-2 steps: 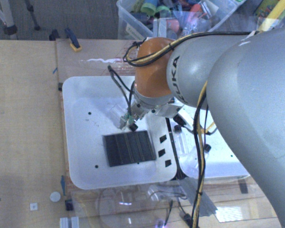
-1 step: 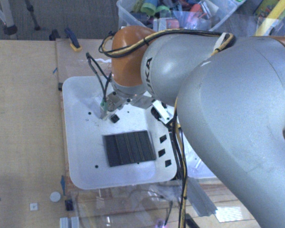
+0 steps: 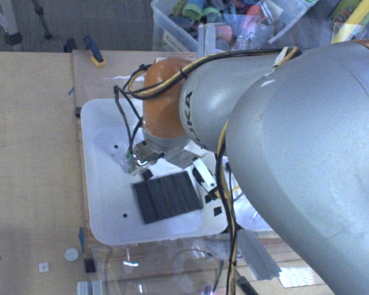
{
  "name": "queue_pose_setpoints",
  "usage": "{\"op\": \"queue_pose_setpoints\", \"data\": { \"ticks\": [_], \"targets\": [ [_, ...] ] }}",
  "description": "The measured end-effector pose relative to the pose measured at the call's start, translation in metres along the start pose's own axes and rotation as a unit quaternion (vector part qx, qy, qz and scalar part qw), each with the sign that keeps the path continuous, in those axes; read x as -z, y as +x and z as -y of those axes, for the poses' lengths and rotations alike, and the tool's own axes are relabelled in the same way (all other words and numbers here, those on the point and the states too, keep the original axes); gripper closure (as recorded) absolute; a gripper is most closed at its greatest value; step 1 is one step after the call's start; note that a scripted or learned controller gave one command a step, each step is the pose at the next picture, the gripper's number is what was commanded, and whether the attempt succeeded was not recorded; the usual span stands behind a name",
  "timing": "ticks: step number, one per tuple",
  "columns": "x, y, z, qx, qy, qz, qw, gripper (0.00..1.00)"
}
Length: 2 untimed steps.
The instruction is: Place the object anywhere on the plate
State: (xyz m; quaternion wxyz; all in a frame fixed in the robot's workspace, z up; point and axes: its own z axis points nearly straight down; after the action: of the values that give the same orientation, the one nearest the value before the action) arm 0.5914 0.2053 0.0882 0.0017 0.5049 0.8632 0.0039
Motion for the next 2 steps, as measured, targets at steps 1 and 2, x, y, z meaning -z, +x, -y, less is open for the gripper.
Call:
{"op": "queue_pose_setpoints", "data": {
  "ticks": [1, 2],
  "targets": [
    [-0.002, -0.033, -0.028, -0.129, 0.002, 0.001, 0.9917, 1.0],
    [-0.001, -0.031, -0.006, -0.131, 0.003, 0.001, 0.9913, 1.0]
  ]
}}
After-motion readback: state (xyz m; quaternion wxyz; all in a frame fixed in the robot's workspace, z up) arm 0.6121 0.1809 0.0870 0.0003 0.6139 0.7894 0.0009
